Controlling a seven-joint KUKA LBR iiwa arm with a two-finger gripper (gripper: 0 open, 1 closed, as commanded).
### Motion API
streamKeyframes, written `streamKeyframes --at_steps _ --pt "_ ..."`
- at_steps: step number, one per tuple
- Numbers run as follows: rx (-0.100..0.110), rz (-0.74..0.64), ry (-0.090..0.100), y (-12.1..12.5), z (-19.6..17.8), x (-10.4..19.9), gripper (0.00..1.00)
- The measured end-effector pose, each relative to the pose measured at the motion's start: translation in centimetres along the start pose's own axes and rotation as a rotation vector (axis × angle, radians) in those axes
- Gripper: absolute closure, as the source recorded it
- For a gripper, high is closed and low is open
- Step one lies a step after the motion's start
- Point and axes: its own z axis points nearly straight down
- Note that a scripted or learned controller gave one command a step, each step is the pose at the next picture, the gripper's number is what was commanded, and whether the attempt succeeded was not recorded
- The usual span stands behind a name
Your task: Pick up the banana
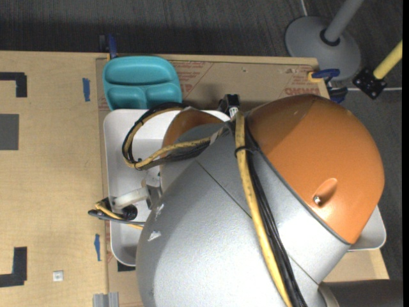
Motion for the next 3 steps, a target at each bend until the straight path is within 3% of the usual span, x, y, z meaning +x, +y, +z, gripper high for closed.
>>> streamKeyframes --at_steps 1,2,3 --pt "-0.002 0.002 0.007 0.1 -1.1 0.2 1.00" --pt "-0.001 -0.058 -0.004 9.1 -8.5 -1.6 1.00" --pt "-0.003 0.001 0.001 2.9 -10.4 1.8 1.00"
